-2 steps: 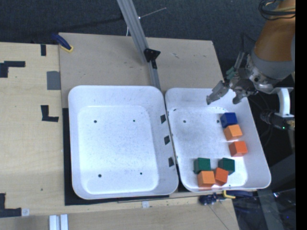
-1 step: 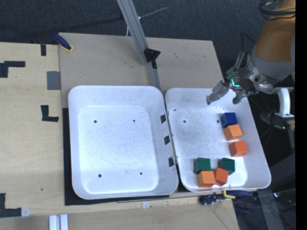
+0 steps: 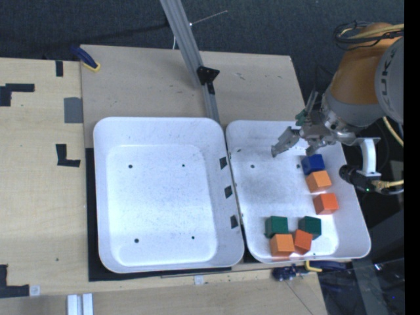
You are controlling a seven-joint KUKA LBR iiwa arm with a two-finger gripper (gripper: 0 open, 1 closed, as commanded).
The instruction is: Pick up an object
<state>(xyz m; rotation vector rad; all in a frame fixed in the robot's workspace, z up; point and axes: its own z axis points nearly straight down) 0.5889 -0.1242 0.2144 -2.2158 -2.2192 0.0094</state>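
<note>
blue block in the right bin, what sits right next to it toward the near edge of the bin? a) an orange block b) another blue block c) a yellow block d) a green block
a: the blue block has an orange block directly below it in the camera view, along the right bin's right side.

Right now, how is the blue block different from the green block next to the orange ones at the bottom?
The blue block sits near the top of the right bin, just under the gripper; the green block sits near the bin's bottom edge, far from the gripper. Blue is partly covered by the arm; green shows fully. Both are small cubes of similar size touching an orange neighbour.
</note>
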